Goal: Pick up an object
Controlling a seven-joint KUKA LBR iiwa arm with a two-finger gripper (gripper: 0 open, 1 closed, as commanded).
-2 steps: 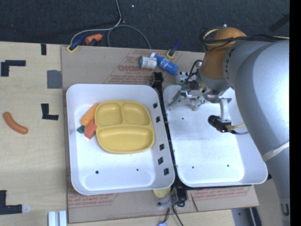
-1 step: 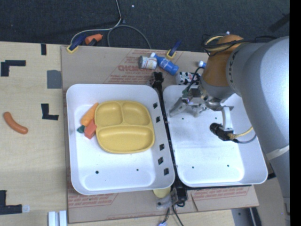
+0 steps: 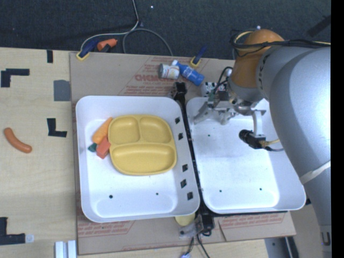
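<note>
We see the table (image 3: 32,198), a pale wooden surface, carrying two shallow white bins side by side on a cardboard sheet (image 3: 145,77). The grey arm (image 3: 301,101) enters from the right and covers the far right corner of the right bin (image 3: 242,192). The left bin (image 3: 134,203) holds a yellow divided plate (image 3: 142,144), its long axis running left to right across the bin, with two smaller compartments on the far side and one long compartment on the near side. Touching the plate's left edge lies an orange carrot-like piece (image 3: 100,131), slanted, with one end pointing toward the bin's far side, and beside it small red and green pieces (image 3: 101,150). The gripper (image 3: 217,109) hangs over the far left corner of the right bin; we cannot tell how it is set. A sausage-like toy (image 3: 17,140) lies on the table, well apart from the bins.
</note>
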